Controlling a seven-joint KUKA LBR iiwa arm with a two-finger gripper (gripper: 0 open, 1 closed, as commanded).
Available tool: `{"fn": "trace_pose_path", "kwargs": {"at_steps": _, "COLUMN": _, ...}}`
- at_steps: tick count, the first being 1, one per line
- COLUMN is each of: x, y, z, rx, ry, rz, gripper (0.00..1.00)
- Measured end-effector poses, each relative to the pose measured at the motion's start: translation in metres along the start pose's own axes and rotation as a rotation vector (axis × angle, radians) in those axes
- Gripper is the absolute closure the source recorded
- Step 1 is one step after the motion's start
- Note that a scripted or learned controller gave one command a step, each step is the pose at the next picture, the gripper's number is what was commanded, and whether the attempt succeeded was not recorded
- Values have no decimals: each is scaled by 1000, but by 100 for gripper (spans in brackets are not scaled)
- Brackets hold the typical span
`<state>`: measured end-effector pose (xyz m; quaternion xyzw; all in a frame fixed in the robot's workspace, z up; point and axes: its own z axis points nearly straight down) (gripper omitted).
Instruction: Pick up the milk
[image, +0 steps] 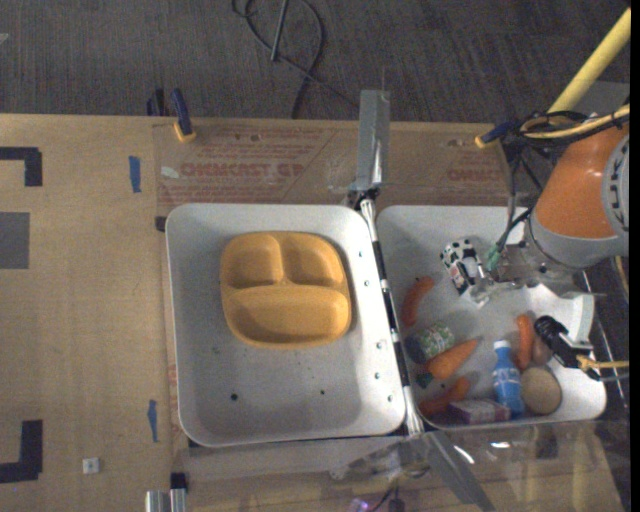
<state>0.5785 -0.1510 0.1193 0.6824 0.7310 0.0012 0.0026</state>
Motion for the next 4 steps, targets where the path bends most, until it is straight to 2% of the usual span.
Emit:
{"fn": "trace_pose_path", "kwargs": {"at_steps": 1, "x": 0, "y": 0, "z": 0, "rx": 0, "ry": 0, "rz": 0, "gripper": 0}}
{"fn": "trace_pose_path", "kwargs": {"at_steps": 2, "x": 11, "y": 70, "z": 33, "rx": 1, "ry": 0, "rz": -106, "gripper": 0}}
{"fn": "trace_pose_path", "kwargs": {"at_steps": 3, "x": 13, "y": 72, "z": 21, "rx": -4, "ry": -2, "rz": -110, "gripper": 100}}
{"fn": "trace_pose_path", "kwargs": {"at_steps": 4, "x": 102, "y": 97, "z": -101, "rx": 3, "ry": 1, "rz": -106, "gripper": 100}}
